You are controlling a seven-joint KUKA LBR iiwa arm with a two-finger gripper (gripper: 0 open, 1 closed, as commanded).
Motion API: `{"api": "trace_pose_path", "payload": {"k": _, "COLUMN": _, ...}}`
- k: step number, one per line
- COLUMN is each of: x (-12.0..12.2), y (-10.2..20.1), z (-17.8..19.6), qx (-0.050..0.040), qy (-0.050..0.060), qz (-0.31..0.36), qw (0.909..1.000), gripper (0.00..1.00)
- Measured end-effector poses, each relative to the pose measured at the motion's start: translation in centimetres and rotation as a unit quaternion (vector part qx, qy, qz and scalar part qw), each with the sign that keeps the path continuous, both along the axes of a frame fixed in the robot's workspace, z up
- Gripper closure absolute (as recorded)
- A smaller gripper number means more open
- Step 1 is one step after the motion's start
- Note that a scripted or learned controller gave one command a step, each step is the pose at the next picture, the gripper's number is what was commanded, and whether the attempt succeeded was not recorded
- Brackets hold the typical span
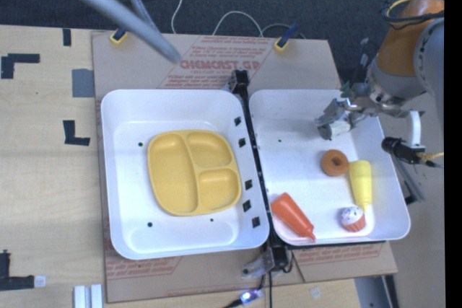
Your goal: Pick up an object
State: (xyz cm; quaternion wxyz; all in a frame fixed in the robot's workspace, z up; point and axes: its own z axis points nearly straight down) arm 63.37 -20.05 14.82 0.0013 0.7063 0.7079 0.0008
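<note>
End effector [333, 122] sits low over the right bin [289, 112], upper-right part, arm coming in from the right edge. Nothing visible between its fingers; can't tell from this angle whether they're spread or closed.

Right bin contents, all apart from the end effector:
- brown donut-shaped ring [334, 162], just below the end effector, not touching it
- yellow bottle-like piece [361, 182], just right of the ring, lying roughly upright in the frame
- small red-and-white item [352, 218] below the yellow piece, near the bin's front edge; too small to identify
- orange carrot-shaped toy [292, 216] at the front-left corner, tilted, tip toward front-right

Left bin [123, 155] holds a yellow divided plate [193, 172], three compartments, lying flat near centre.

Both bins rest on a cardboard sheet [216, 61] on the counter [43, 155].
</note>
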Motion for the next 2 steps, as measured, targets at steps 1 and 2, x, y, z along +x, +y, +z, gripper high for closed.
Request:
{"api": "trace_pose_path", "payload": {"k": 1, "x": 0.9, "y": 0.2, "z": 5.9, "qx": -0.0003, "qy": -0.001, "qz": 0.0, "qw": 1.0, "gripper": 1.0}}
{"api": "trace_pose_path", "payload": {"k": 2, "x": 1.1, "y": 0.3, "z": 11.3, "qx": -0.0004, "qy": -0.001, "qz": 0.0, "qw": 1.0, "gripper": 1.0}}
